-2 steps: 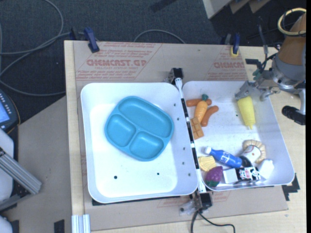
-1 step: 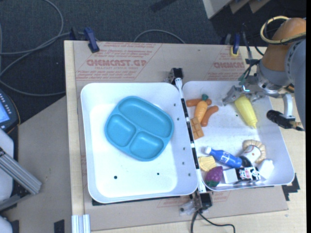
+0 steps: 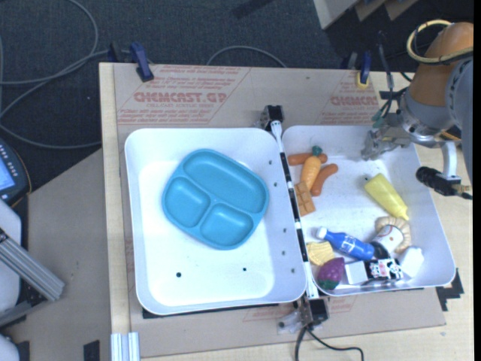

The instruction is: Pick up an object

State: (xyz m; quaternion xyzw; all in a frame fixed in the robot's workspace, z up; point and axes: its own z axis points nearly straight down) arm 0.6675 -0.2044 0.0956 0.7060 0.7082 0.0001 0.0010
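Your gripper [image 3: 373, 144] hovers over the right bin's [image 3: 443, 235] far corner, seemingly holding nothing, its finger state too blurred to tell, while the carrots [image 3: 314, 170] and yellow bottle [image 3: 386, 196] lie nearby below.

bright even light | soft shadows | mild glare on bins [image 3: 143, 201] | slightly soft

Two white bins [image 3: 150, 201] sit on a tan bench [image 3: 113, 164] printed with red lettering. The left bin holds a blue divided plate [image 3: 216, 198]. The right bin holds orange carrots [image 3: 310, 173], a yellow tube [image 3: 386, 196], a blue bottle [image 3: 347, 244] and a purple piece [image 3: 331, 272].
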